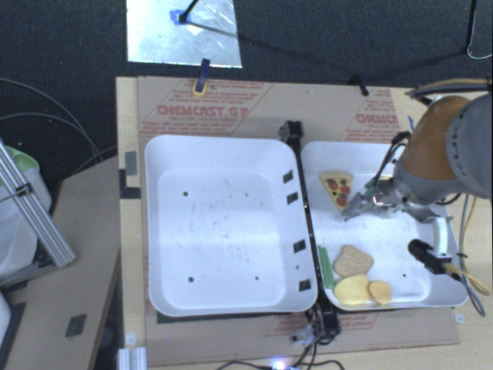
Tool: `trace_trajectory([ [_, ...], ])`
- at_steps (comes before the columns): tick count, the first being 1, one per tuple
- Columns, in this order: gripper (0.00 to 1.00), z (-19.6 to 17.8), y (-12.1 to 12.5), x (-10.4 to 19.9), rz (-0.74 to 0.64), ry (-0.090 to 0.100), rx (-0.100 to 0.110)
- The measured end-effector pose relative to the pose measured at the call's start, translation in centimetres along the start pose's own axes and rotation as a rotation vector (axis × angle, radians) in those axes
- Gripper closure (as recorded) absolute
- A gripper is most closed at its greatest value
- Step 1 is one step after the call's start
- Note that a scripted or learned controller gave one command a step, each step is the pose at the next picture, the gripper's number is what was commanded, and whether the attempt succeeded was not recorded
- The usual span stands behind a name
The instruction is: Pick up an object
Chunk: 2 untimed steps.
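The pincer is hovering low in the right bin, right of centre in the frame, its tip just beside the toy pizza slice; whether it is apart or together I cannot tell. The slice is lying flat near the bin's upper left corner and is probably light, stiff and thin, best taken across its narrow edges. A heart-shaped biscuit, a yellow piece and an orange slice are crowding the lower edge, well apart from it.

Grey arm, orange band, metal claw.
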<state>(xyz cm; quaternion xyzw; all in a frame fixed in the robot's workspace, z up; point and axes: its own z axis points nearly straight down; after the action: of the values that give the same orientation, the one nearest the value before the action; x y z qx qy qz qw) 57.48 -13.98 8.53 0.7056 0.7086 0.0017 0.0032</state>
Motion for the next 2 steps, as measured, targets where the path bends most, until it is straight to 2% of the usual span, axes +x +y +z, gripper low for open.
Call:
trace_trajectory([
  [1, 0.0, -10.4, -3.9, 7.3, -0.005, 0.004, 0.003],
  [2, 0.0, -17.3, -8.8, 11.2, -0.002, 0.003, 0.006],
])
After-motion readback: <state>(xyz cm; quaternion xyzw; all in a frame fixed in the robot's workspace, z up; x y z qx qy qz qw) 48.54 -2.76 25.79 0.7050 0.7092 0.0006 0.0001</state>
